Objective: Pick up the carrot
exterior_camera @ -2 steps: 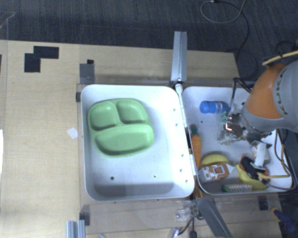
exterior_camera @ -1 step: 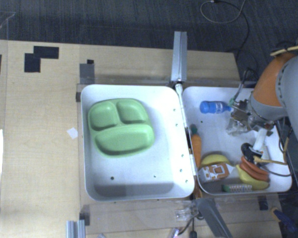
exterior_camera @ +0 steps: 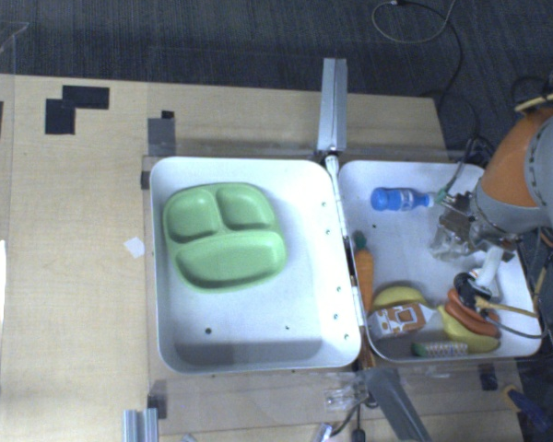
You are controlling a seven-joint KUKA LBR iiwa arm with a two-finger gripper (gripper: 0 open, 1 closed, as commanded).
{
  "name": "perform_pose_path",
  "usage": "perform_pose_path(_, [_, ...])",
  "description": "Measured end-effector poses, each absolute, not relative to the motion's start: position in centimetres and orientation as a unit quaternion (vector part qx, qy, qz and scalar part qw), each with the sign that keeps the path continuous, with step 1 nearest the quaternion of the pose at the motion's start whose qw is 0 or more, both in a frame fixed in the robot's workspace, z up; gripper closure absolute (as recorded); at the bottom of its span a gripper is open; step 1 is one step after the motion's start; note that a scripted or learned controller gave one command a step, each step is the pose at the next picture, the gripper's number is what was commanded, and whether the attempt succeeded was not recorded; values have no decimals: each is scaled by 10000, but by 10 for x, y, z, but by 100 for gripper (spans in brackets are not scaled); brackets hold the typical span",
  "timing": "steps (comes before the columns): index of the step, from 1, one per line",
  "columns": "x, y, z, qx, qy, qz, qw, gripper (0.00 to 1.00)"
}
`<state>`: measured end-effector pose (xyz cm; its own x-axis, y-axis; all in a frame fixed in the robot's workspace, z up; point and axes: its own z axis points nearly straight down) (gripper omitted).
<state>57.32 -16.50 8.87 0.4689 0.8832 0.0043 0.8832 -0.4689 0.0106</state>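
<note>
The carrot is a short orange piece with a dark green top. It lies along the left wall of the right bin, lengthwise, with the top pointing toward the back. My gripper hangs over the right part of that bin, well to the right of the carrot and apart from it. I see nothing of the carrot at the gripper.
A blue bottle lies at the back of the right bin. A yellow fruit, a small printed box, a banana and a red-orange item crowd its front. The left bin holds a green divided plate.
</note>
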Motion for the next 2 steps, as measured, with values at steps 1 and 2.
perform_pose_path(1, [615,-193,87,9348,3552,29,26,100])
perform_pose_path(2, [622,-198,87,9851,1721,22,7,100])
